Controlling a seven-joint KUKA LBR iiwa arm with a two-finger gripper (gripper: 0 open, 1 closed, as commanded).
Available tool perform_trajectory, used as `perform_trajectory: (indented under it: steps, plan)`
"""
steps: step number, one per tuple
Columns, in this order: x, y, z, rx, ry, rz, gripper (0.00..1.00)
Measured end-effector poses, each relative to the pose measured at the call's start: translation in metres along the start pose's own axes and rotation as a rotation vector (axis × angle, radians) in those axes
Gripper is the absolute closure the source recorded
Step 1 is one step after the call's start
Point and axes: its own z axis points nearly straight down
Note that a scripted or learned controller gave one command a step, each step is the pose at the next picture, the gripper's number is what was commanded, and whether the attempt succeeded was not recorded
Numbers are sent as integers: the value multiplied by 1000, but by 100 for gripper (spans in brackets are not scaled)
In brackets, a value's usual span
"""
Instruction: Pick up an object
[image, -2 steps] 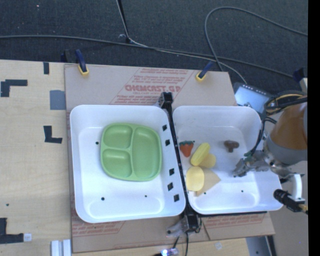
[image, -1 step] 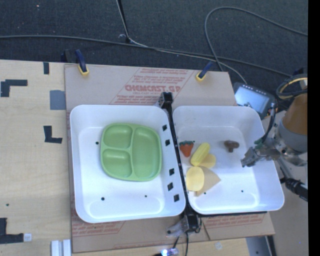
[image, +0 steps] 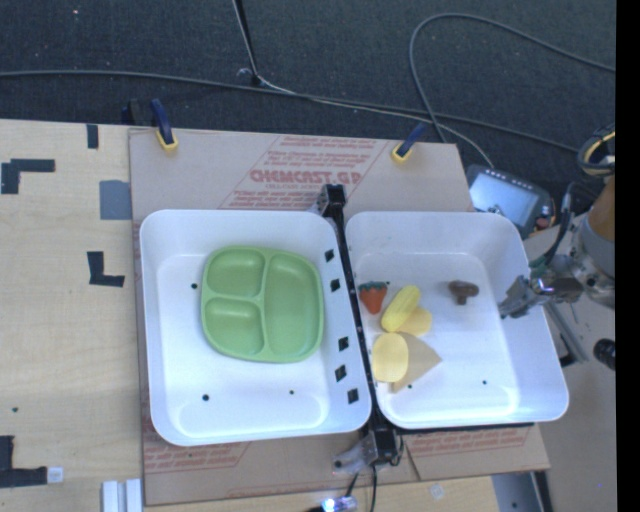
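Note:
The right bin (image: 500, 390) holds a small red-orange piece with a green top (image: 373, 295), a yellow corn-like piece (image: 401, 306), a round yellow piece (image: 390, 355), a tan wedge (image: 422, 361) and a small brown object (image: 462, 291). My gripper (image: 524, 293) hangs at the right rim of that bin, right of the brown object and apart from it. Nothing shows between its fingers. The left bin (image: 170, 400) holds a green divided plate (image: 264, 304).
A black divider (image: 344, 300) runs between the two bins. Cables (image: 450, 60) cross the dark floor behind the bench, and a grey device (image: 510, 196) sits past the right bin's far corner. Two clamps (image: 163, 126) hold the board at the back.

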Motion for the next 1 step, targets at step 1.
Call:
perform_trajectory:
  steps: [1]
  plan:
    - [0,1,-46,0,0,0,100]
